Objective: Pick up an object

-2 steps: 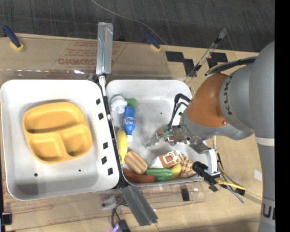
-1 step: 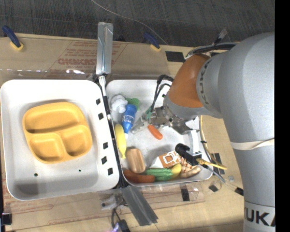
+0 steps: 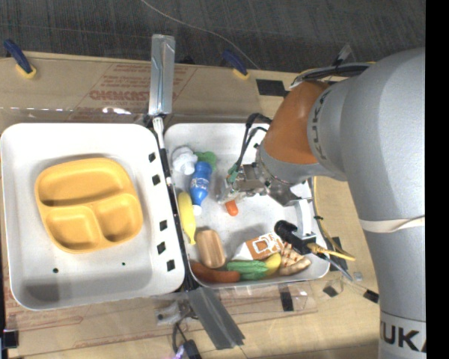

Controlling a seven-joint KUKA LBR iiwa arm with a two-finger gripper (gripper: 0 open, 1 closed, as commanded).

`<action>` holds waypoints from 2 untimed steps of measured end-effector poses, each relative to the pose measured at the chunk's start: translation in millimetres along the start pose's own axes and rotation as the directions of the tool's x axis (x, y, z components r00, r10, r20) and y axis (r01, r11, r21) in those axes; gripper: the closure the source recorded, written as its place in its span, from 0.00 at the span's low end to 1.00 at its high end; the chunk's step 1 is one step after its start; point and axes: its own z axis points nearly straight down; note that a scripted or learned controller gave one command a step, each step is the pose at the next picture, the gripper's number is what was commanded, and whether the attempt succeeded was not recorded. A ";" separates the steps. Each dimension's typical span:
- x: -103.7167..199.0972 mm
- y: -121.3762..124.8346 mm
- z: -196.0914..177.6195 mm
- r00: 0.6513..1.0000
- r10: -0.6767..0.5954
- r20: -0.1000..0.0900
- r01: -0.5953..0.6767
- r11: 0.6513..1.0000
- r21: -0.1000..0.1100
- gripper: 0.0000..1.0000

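White bins number two: one yellow tray (image 3: 88,202) left, one blue bottle (image 3: 200,183) right; jaws' (image 3: 236,188) state unclear.

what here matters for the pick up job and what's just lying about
For the job:
hand
blue bottle
banana
orange bit
right bin

Lying about:
yellow tray
left bin
blue clamps
cardboard
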 end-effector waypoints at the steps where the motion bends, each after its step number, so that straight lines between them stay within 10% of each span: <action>1: 64.6 41.5 -94.3 0.999 0.048 -0.001 -0.048 0.999 -0.009 1.00; 2: 39.4 59.3 -14.5 0.990 0.143 0.003 -0.142 0.989 -0.025 1.00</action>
